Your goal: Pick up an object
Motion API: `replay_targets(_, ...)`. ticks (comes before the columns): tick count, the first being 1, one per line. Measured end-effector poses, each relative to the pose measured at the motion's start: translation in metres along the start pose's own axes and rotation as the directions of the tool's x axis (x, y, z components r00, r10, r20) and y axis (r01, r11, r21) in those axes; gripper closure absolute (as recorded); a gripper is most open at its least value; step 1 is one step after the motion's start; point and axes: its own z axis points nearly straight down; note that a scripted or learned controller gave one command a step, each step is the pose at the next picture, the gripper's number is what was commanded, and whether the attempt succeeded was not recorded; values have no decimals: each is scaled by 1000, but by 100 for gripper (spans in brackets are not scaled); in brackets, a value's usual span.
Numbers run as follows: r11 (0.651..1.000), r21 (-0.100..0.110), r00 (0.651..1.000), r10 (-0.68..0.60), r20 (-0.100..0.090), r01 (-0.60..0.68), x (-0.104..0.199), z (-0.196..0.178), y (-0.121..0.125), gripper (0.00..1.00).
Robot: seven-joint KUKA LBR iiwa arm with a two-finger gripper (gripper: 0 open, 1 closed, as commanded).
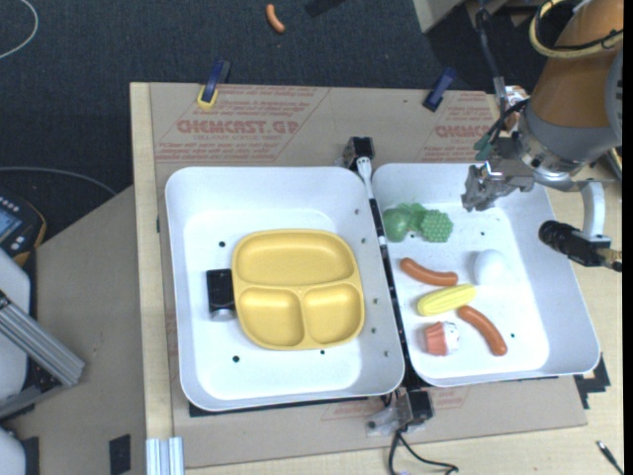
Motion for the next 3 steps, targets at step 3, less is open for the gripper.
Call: replay_targets(3,1000,-1,1000,-1,0,1,37,-5,44,100)
